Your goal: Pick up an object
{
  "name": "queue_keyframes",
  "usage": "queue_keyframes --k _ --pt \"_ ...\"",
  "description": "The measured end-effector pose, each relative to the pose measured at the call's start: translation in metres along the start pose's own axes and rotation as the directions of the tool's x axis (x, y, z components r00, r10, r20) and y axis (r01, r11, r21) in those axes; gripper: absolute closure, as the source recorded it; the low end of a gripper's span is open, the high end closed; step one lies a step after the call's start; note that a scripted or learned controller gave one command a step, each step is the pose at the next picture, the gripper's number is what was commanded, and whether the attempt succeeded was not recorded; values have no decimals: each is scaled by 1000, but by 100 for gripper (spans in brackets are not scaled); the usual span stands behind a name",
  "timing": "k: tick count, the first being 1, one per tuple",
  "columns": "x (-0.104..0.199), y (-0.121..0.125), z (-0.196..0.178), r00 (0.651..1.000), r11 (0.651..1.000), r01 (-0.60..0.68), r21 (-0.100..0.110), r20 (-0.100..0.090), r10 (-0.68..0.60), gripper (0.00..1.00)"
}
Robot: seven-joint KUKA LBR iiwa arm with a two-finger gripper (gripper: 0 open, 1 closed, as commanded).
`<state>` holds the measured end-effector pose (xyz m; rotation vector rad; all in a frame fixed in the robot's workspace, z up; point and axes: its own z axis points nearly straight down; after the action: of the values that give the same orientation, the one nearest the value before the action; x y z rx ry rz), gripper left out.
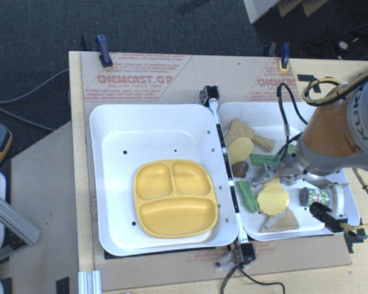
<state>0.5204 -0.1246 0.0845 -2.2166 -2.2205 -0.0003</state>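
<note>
The gripper (271,171) is seen low in the right bin (349,216). Whether it is spread or closed cannot be told. A green stick (264,160) is seen just above it. A yellow round piece (273,199) lies just below it. Far to its left, a yellow tray (173,198) sits in the left bin (110,164).

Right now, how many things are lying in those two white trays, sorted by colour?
Yellow: 3 – the divided plate in the left bin, two round pieces in the right bin
Green: 2 – a stick and a bar
Tan: 2 – flat pieces
Brown: 1 – a small lump
Total: 8 that I can make out; the arm hides part of the right bin.
</note>
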Motion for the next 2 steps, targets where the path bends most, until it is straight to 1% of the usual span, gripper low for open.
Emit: queue_keyframes --k 1,2 --pt "-96 93 -150 1000 1000 -3 -27 17 3 0" --pt "-59 94 -20 1000 1000 0 -16 5 0 0"
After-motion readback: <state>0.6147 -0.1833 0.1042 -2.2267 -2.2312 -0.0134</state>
